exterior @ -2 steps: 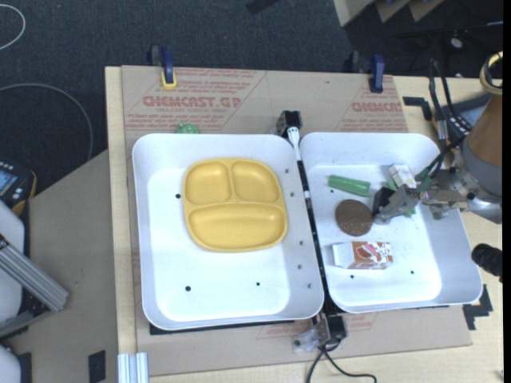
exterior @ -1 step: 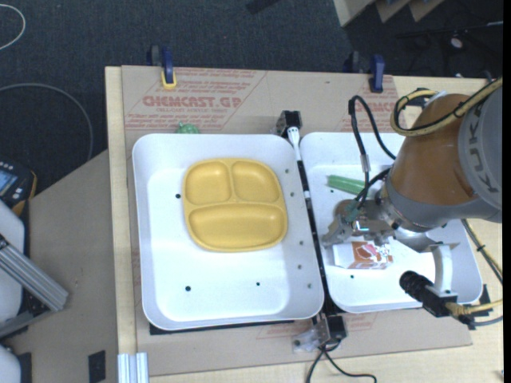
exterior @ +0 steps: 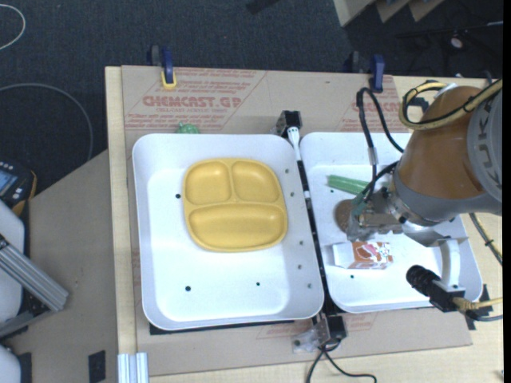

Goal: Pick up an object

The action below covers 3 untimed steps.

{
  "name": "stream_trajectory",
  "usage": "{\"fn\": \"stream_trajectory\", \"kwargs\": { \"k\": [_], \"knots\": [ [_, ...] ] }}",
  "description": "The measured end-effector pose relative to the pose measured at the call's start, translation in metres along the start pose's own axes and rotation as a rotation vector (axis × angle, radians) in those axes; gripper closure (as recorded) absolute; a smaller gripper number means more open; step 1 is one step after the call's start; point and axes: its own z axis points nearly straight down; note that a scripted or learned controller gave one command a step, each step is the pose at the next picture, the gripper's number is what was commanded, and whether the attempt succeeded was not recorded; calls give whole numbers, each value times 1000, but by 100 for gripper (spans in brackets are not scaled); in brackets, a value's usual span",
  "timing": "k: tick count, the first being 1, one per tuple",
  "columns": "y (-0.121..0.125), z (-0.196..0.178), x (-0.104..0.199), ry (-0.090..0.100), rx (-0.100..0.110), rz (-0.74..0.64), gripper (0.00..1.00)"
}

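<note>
Packet, white with a red print, lies flat in the right bin, lower middle-right of the frame. Pincer hangs just above it, beside a green object; finger state cannot be told. Yellow divided plate sits in the left bin.

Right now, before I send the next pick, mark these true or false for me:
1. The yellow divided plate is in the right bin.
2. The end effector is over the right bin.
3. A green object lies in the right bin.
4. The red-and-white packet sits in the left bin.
1. False. The yellow divided plate lies in the left bin.
2. True. The end effector is low over the right bin.
3. True. The green object lies near that bin's far side.
4. False. The red-and-white packet is in the right bin, just in front of the end effector.
</note>
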Motion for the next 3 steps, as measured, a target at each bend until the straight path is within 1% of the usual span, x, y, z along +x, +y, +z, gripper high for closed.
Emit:
{"fn": "stream_trajectory", "kwargs": {
  "k": [1,2,3],
  "knots": [
    [2,-115,53,4,-11,-8,100],
    [0,-110,81,1,0,-4,100],
    [1,-212,136,5,-10,-7,100]
  ]
}}
